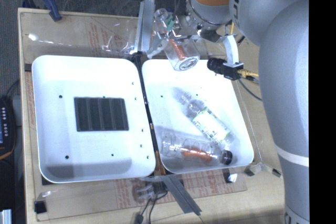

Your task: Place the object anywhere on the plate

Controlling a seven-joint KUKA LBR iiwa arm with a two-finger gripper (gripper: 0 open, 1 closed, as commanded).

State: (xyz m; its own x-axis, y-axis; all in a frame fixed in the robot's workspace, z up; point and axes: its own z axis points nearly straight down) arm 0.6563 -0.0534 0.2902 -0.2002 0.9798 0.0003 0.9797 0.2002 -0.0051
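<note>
The gripper (169, 29) carries a clear jar (178, 55) above the right bin (239, 107) (fingers closed on it). Next: travel left, lower onto the dark plate (101, 114).

one fixed camera looks down at a slant from above the bench (31, 29), taking in both white bins (47, 113), the arm (283, 60) entering from the right.
</note>
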